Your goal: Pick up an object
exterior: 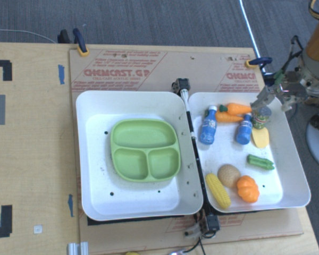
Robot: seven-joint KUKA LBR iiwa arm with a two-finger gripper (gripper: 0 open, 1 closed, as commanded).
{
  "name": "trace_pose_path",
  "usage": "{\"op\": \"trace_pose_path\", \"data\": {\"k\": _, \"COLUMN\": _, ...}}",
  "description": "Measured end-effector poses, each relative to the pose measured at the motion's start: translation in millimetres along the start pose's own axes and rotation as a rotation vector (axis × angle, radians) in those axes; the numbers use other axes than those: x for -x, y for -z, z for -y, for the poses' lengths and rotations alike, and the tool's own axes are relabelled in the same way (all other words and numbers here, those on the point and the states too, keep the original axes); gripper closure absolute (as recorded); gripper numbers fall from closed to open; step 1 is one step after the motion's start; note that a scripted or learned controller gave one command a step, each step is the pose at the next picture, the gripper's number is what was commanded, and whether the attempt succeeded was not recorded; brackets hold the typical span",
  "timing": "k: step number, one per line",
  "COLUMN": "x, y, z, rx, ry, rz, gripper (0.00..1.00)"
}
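My gripper [262,104] hangs over the back right part of the right bin [292,158]. Right under it stands a small green-labelled can [261,120], partly hidden by the gripper. Beside the can lie two orange carrots [235,110], a blue bottle [244,130] and a pale yellow piece [261,138]. A second blue bottle [208,126] lies further left. Toward the front are a green pickle [260,162], a brown potato [229,174], an orange [248,189] and a corn cob [218,190].
The left bin [90,142] holds a green divided plate [145,149]. A black clamp [181,85] sits at the back where the two bins meet. The arm [308,73] comes in from the right, past a blue clamp [259,62].
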State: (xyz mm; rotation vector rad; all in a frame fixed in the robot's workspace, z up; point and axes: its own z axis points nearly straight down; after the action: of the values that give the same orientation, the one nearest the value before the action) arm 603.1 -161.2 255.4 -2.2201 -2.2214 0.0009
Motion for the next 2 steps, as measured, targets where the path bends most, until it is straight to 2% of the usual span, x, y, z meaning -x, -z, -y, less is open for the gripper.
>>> {"op": "trace_pose_path", "data": {"k": 1, "x": -9.9, "y": -159.5, "z": -23.2, "rx": 0.0, "ry": 0.001, "rz": 0.0, "gripper": 0.0}}
{"op": "trace_pose_path", "data": {"k": 2, "x": -9.5, "y": -148.6, "z": -24.1, "rx": 0.003, "ry": 0.001, "rz": 0.001, "gripper": 1.0}}
